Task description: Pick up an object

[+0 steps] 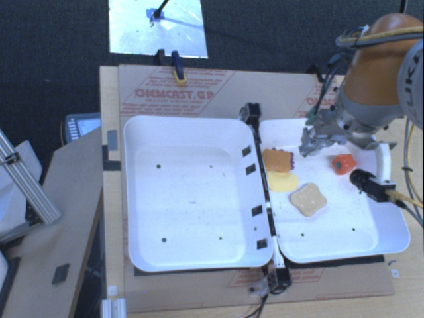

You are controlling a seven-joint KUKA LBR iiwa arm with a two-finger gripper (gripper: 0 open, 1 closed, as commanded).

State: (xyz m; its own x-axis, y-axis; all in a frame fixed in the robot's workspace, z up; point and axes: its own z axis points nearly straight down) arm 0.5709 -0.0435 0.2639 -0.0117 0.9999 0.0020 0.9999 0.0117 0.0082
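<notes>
I am watching the claw hanging over the right bin, toward its 11 o'clock corner; I cannot tell what state it is in. Just at its 8 o'clock, an orange-brown toy food piece is lying beside the divider, touching a yellow disc at its 6 o'clock. A toast slice and a red pepper are lying apart. I am judging all of them light, stiff and slick; I am favouring a pinch across the brown piece's short sides.
</notes>
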